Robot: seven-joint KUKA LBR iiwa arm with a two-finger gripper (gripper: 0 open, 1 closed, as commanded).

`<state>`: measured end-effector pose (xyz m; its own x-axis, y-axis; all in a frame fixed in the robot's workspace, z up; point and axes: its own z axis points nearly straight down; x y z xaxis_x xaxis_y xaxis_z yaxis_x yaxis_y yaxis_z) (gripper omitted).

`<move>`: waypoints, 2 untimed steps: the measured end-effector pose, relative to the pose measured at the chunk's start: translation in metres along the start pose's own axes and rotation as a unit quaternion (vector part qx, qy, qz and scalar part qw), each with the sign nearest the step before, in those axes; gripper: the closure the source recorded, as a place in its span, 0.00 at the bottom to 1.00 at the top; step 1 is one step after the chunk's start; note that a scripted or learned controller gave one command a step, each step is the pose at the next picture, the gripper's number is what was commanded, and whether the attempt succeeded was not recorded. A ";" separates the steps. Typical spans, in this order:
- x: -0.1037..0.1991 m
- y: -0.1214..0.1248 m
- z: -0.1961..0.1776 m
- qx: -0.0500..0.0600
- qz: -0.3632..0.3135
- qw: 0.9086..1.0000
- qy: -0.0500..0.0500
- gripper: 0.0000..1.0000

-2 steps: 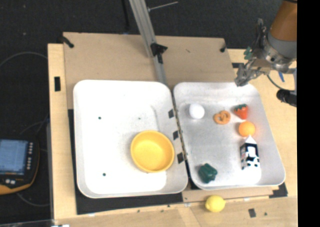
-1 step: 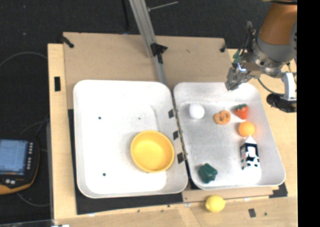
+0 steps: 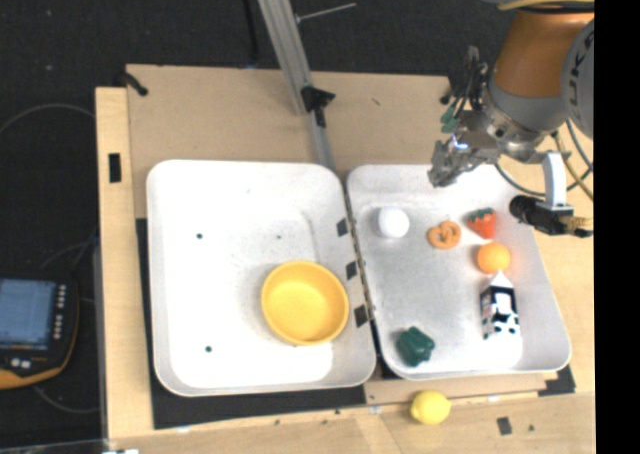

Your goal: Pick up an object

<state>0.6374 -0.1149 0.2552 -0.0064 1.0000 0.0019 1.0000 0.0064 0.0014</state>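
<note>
Holding six small objects, right bin (image 3: 560, 342); one yellow bowl (image 3: 304, 301) left; hand (image 3: 446, 170) state unclear.

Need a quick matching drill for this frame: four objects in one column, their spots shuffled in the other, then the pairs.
Things:
1. yellow bowl
2. lemon
3. white ball
4. milk carton

Places:
A. on the bench in front of the bins, outside both
B. right bin, near its left wall, toward the far side
C. left bin, near its right wall
D. right bin, right side, just below the orange

Pairs: 1-C, 2-A, 3-B, 4-D
</note>
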 end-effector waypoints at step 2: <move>0.094 -0.023 0.006 0.000 0.002 1.000 -0.001 1.00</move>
<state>0.6133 -0.0207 0.2499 -0.0028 1.0000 0.0007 1.0000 0.0028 0.0007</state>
